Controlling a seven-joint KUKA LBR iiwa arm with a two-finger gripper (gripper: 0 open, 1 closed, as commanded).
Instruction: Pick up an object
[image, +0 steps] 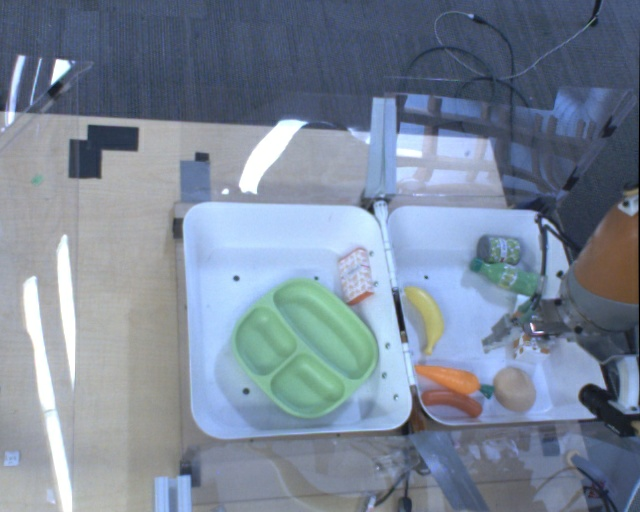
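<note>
My gripper (516, 338) hangs low over the right bin (440, 232), at its right side, under the grey wrist with the orange band. It sits just above a tan round potato (514, 389) and below a green bottle (506, 277) that lies on its side. A grey-green can (499, 249) lies behind the bottle. A yellow banana (425, 317) lies at the bin's left. An orange carrot (448, 378) and a red sausage (452, 403) lie along the front wall. Nothing is seen held.
The left bin (210, 300) holds a green divided plate (305, 347) and a small red and white packet (354, 275) against the wall between the bins. Cables run behind the right bin. Bare white floor lies in the middle of the right bin.
</note>
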